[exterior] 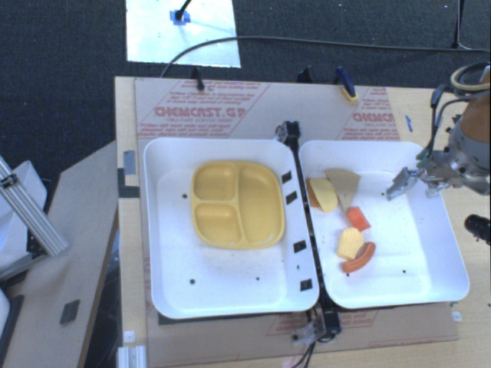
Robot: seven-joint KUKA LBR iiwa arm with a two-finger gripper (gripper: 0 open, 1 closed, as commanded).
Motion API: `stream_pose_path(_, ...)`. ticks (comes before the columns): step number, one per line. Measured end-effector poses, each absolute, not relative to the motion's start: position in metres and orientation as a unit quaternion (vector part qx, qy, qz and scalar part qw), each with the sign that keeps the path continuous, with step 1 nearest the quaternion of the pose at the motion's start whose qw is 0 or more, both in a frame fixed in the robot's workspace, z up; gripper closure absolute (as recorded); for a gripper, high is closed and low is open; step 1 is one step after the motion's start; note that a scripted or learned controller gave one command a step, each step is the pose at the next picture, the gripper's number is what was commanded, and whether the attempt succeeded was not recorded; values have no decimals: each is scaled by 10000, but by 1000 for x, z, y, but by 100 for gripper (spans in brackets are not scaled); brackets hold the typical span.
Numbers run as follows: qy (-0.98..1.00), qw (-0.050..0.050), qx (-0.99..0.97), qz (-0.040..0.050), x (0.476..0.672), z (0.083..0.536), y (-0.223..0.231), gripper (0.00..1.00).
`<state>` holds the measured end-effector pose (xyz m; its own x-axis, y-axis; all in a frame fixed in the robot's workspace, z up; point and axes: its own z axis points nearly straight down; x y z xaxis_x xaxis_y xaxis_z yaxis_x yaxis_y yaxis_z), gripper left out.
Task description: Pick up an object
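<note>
The left bin [165, 282], shallow, smooth and white, bears a glossy yellow plastic plate [236, 203] with rounded corners and 3 molded compartments. Just right of that plate, across the black clips joining the bins, the right bin [430, 282] holds 5 toy foods clustered near its left wall: a pale yellow slice [325, 195], a tan wedge [344, 183], an orange chunk [358, 219], a ribbed yellow corn piece [350, 243] and a curved red-orange sausage [358, 257]. Well right of the plate, the grey arm's gripper [415, 182] hangs above the right bin's upper right part, its 2 metal fingers [400, 184] spread apart and holding nothing.
</note>
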<state>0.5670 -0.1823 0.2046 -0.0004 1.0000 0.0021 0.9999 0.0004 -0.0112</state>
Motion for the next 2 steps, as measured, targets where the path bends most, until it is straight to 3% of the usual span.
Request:
stream_pose_path(1, -7084, -7, -7058, -3, 570, 212, -182, 0)
stream_pose_path(2, -7081, 12, -7061, 7, 572, 150, -177, 0)
